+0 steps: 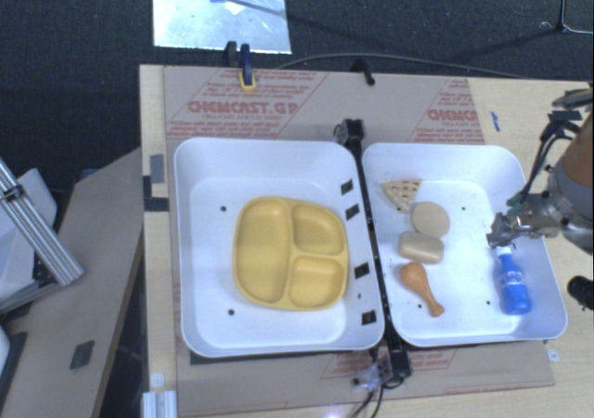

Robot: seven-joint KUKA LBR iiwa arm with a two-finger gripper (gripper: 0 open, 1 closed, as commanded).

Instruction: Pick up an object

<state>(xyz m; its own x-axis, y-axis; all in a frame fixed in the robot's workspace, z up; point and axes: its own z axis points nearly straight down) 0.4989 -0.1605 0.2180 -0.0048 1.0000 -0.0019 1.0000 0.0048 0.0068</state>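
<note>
Bench [306,91] surface spreads under everything, a pale board with red lettering that reads backwards from above, its left and right ends running past what the camera takes in. Two shallow white bins sit on it side by side, touching along a black clipped seam down the middle. The left bin [200,221] carries a yellow sectioned tray [290,252] with three compartments, lying flat near its centre. The right bin [464,319] holds the smaller pieces.

The arm [575,193] comes in from the right edge and is largely cut off there: a grey wrist and a sliver of orange above it show, with cables looping over the top. It hangs low over the right bin's far right side. The gripper [504,232] points leftward and down, its dark tip just above the cap end of a blue bottle [511,284], which lies on its side along the bin's right wall. The tip is small and murky; I cannot tell how far the jaws stand apart, and nothing can be made out between them. Whether the tip touches the bottle is also unclear.

Left of the bottle, in a loose column, lie the other objects: a tan triangular wedge [403,192] nearest the back, a round beige piece [430,218] just below it, a pale oblong block [420,247] touching or almost touching that, and an orange drumstick [422,286] at the front, tilted toward the bin's front right.
</note>
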